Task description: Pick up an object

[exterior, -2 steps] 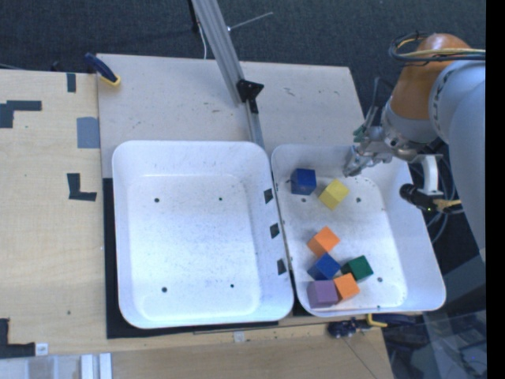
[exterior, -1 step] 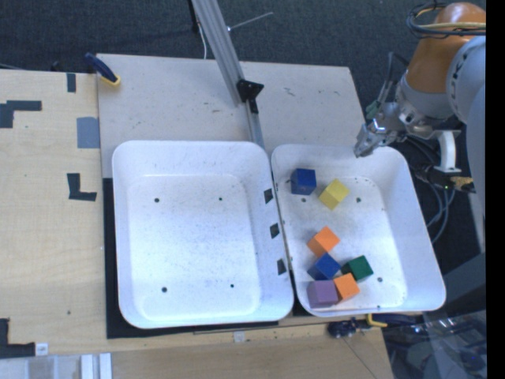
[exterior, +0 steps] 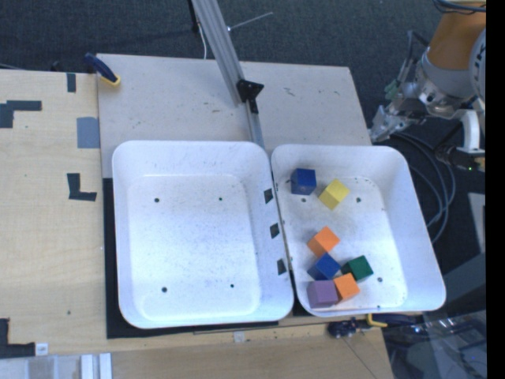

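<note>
beyond right bin (exterior: 410, 212), end effector (exterior: 384, 125), touching nothing

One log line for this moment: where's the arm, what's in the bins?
gripper: outside right bin, upper right | right bin: seven blocks | yellow block: untouched | pick: not started

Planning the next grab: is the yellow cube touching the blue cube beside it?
Apart. The camera view shows white bin floor between the yellow cube and the blue cube.
</note>
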{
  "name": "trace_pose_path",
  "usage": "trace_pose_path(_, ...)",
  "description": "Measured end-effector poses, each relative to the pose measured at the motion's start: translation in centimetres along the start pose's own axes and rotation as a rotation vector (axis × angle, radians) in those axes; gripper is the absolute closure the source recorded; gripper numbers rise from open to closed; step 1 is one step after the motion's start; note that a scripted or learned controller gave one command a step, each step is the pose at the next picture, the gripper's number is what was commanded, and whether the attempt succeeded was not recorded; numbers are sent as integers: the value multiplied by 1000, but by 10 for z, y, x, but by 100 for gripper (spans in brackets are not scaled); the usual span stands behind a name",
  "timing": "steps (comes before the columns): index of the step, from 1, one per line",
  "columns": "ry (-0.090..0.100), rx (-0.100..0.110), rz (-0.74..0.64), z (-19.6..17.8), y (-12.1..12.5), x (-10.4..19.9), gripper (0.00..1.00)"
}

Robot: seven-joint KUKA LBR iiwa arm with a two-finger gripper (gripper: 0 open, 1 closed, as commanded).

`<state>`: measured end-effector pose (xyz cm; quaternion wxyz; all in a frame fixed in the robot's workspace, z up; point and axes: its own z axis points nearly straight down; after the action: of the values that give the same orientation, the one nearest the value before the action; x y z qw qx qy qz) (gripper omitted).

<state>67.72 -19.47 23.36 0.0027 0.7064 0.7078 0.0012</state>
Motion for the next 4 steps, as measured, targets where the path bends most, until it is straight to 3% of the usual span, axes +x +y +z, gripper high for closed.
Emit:
trace_pose_path(1,0,0,0,-54,2,1,100)
trace_pose_path(4,4,8,-4,-49,-13,153,100)
